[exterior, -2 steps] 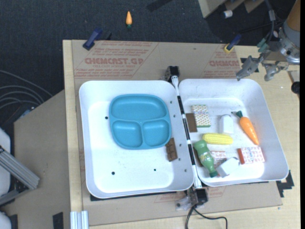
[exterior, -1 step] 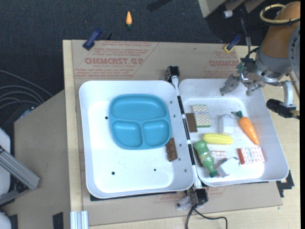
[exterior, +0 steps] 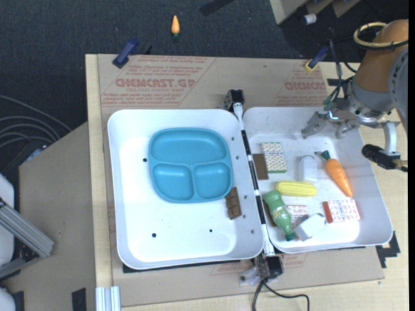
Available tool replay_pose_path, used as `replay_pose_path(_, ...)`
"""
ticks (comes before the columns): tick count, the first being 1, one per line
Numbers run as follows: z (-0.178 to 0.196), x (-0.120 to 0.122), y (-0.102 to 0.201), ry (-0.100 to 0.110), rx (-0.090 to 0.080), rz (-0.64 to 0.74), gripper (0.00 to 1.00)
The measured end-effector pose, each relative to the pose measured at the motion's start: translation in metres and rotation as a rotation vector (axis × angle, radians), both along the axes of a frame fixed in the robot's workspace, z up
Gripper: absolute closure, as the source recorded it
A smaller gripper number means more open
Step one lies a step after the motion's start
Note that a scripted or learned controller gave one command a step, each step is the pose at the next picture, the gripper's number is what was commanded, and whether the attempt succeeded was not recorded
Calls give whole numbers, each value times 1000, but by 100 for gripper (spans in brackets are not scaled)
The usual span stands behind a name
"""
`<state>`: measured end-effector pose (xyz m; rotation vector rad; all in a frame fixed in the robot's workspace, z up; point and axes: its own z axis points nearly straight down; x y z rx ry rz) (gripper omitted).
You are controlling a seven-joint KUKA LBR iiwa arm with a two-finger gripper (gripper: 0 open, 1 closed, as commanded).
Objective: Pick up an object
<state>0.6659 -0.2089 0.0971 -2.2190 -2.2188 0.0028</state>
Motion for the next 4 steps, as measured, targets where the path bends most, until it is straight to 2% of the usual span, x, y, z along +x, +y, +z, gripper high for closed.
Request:
replay_pose_path(1, 12, 1, 0, -3, -2, 1, 100)
replay_pose_path(2, 11, 1, 0, -3, -2, 1, 0)
replay_pose_path(3, 22, 2, 0, -5, -3, 2, 100)
replay_pose_path(4, 22, 2, 0, -5, -3, 2, 0)
